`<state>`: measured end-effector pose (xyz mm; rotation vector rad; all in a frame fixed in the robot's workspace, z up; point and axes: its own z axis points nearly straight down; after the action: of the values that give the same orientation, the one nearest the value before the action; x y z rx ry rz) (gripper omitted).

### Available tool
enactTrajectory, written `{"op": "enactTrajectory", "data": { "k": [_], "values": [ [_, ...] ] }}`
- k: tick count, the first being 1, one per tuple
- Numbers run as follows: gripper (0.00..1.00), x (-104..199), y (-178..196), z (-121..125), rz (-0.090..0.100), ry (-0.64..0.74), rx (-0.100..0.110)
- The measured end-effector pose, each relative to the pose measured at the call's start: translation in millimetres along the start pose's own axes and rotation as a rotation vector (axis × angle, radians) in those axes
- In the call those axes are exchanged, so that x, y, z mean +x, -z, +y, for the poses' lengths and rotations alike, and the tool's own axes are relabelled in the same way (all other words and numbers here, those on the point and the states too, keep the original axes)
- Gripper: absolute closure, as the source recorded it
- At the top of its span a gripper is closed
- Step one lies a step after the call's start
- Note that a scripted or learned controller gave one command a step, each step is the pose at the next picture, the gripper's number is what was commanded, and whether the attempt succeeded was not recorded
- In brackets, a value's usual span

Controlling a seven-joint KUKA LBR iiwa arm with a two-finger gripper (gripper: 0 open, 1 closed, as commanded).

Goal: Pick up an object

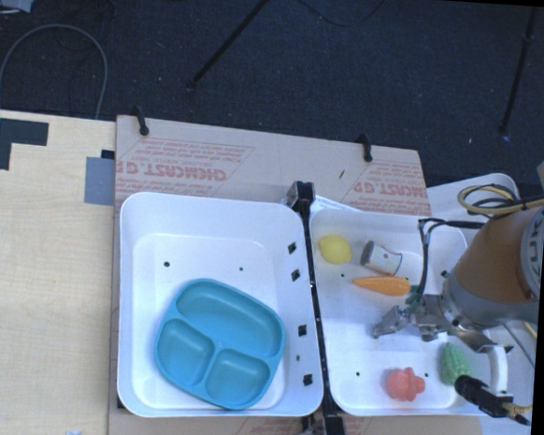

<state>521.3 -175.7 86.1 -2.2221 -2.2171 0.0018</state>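
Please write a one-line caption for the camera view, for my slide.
KUKA arm's gripper low in the right bin among a carrot, lemon and pink toy; blue divided plate left.

- The scene is brightly and evenly lit from above, with no strong single light source visible.
- The two white bins [211,221] in the centre and right of the frame look very bright, close to washed out, though their rims stay readable.
- Shadows are soft and short; a faint grey shadow lies under the blue tray [220,341] at the lower centre.
- The dark floor [266,52] across the top of the frame is dim, and its cables are faint.
- The picture is low in resolution and slightly soft throughout; small things at the right look fuzzy at their edges.
- The pale wooden tabletop [37,287] at the left shows mild, flat glare without hard reflections.
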Motion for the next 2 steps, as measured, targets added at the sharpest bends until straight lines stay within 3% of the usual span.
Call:
{"op": "enactTrajectory", "data": {
  "k": [1,2],
  "values": [
    [1.00,-1,12,1,0.000,-0.004,-0.002],
    [1.00,0,76,2,-0.002,0.004,-0.006]
  ]
}}
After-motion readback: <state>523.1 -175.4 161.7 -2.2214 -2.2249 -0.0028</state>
